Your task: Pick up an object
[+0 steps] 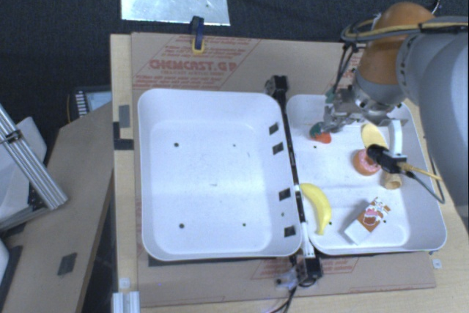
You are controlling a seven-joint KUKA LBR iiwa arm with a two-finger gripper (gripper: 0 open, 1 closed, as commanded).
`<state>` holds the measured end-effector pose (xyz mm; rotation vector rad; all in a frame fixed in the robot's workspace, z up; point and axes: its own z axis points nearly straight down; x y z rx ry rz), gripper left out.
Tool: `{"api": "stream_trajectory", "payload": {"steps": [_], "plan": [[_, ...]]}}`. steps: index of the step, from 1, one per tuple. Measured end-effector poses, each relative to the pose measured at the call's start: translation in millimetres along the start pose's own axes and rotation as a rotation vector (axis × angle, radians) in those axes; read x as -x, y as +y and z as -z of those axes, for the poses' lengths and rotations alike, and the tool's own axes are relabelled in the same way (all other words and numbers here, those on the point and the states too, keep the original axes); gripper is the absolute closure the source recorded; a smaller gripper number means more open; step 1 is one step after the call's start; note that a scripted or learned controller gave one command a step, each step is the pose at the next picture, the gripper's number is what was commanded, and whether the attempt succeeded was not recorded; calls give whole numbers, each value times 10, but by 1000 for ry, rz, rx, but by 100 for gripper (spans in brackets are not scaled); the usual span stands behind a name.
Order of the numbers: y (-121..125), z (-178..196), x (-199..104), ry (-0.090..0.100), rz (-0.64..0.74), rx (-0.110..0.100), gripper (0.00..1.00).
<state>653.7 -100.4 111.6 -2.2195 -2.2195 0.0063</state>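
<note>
Your pincer is low in the right bin, just over a small red and green thing (perhaps a strawberry). I cannot tell its state. Center it before you lift.

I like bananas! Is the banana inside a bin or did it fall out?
Inside. The banana lies flat on the floor of the right bin, close to the wall it shares with the left bin.

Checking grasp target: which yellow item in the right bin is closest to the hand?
The small yellow piece at the bin's far side, just right of the hand. The banana lies far nearer the camera, by the divider.
</note>
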Motion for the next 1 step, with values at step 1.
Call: {"api": "stream_trajectory", "payload": {"steps": [1], "plan": [[-619,761,-235,2,1,5,100]]}}
